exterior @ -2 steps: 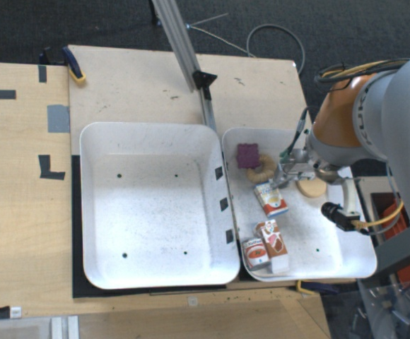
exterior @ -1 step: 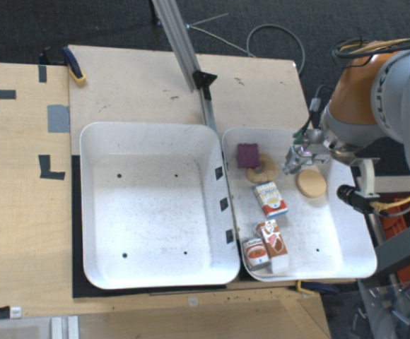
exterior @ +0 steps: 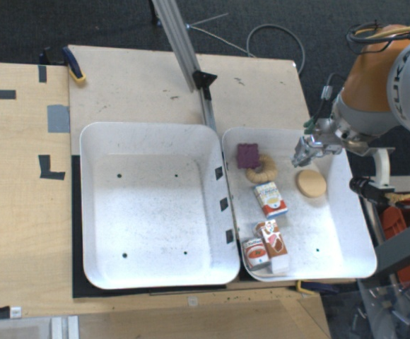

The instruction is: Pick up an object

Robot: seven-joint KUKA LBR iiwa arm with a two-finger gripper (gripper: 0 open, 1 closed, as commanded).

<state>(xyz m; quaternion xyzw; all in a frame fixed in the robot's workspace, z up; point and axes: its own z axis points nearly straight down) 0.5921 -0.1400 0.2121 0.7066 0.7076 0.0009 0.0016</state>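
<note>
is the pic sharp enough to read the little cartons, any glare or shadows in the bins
Camera view: lighting is even and soft, with no hard glare on the right bin; the left bin shows only grey speckle. The cartons are too small and soft for their print to be read. The gripper looks slightly blurred.

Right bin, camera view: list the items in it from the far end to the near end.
Purple block → pretzel-like piece → tan disc → small carton → red-and-white carton. The can beside that last carton is left out, since the two lie level.
</note>
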